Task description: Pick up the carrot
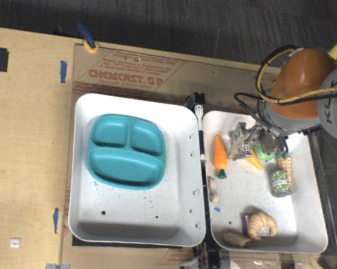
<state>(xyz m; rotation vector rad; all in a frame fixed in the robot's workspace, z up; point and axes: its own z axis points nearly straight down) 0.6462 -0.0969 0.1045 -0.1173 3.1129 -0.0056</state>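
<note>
The small orange plastic carrot [220,153] looks light, stiff and slick; grip mid-body; the jaws [245,141] hover at its three o'clock; spread or pinched, I cannot tell

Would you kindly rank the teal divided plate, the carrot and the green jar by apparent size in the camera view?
1. teal divided plate, by far the largest.
2. carrot and green jar: similar in apparent size, so I won't rank them.

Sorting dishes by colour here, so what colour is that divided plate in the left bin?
Teal blue; the divided plate shows clearly in the camera view.
</note>
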